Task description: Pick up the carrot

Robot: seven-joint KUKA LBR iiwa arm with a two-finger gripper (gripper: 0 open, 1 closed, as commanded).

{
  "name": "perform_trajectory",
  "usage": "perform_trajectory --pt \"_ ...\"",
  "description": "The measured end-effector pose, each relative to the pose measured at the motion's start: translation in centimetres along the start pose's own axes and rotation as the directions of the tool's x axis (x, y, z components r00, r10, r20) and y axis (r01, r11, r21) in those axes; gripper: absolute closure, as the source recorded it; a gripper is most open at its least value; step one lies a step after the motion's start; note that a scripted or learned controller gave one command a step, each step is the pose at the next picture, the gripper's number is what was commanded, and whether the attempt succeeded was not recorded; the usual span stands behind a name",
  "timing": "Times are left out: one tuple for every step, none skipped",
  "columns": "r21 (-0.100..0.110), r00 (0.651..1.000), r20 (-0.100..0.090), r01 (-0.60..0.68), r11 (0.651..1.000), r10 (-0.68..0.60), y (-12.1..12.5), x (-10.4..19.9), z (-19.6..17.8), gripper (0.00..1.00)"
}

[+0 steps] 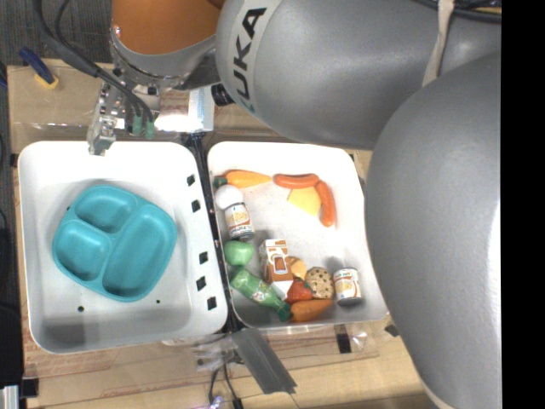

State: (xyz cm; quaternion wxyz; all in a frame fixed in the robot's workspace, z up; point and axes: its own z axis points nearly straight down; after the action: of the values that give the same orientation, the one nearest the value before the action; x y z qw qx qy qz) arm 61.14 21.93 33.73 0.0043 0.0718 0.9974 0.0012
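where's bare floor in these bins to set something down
Left bin: bare white strips around the teal plate, widest along its near wall. Right bin: an open patch between the sausage and the can. It is crowded along the divider, from the carrot to the green bottle.

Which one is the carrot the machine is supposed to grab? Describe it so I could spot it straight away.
Look at the right-hand white bin, the one crowded with toy food. Go to its top left corner, next to the divider between the two bins. The carrot lies there on its side: a smooth orange cone, plain and tapered, unlike the curved reddish sausage to its right and the small white bottle below it.
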Motion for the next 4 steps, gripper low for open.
perform_trajectory --pt "0.007 0.997 -0.017 0.072 0.997 -0.072 -0.9 4.6 13.6 1.0" --pt "-0.001 0.908 0.009 0.418 0.908 -0.418 -1.6 10.3 23.8 1.0" --pt "-0.003 0.98 0.009 0.198 0.98 -0.197 -1.9 11.9 23.7 1.0" --pt "-0.001 0.888 -0.002 0.461 0.888 -0.461 -1.6 10.5 12.6 1.0"
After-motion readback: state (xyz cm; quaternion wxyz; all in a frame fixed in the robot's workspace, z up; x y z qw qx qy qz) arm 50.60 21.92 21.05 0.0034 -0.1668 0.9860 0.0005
